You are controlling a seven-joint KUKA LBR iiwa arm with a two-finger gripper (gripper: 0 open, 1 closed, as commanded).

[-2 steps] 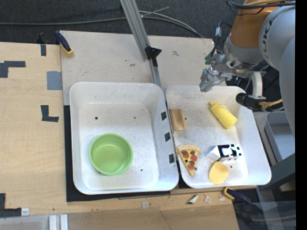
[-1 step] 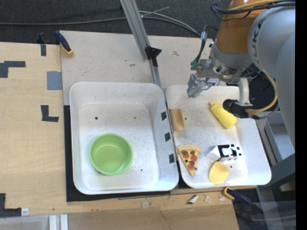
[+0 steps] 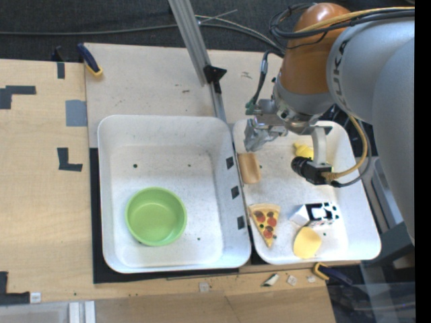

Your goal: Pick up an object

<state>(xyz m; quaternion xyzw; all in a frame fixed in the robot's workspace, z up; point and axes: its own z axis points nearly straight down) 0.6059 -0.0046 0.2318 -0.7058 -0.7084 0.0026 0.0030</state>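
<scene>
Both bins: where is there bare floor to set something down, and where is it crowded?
The left bin is bare across its far half and right side; a green bowl fills the near left. The right bin is crowded: gripper over a brown block, pizza slice, yellow piece, black-and-white item.

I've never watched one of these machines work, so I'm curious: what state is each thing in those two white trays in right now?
green bowl: upright, alone in left bin
brown block: flat in right bin, just below gripper
pizza slice: lying flat
yellow round piece: resting at front
black-and-white block: lying beside it
</scene>
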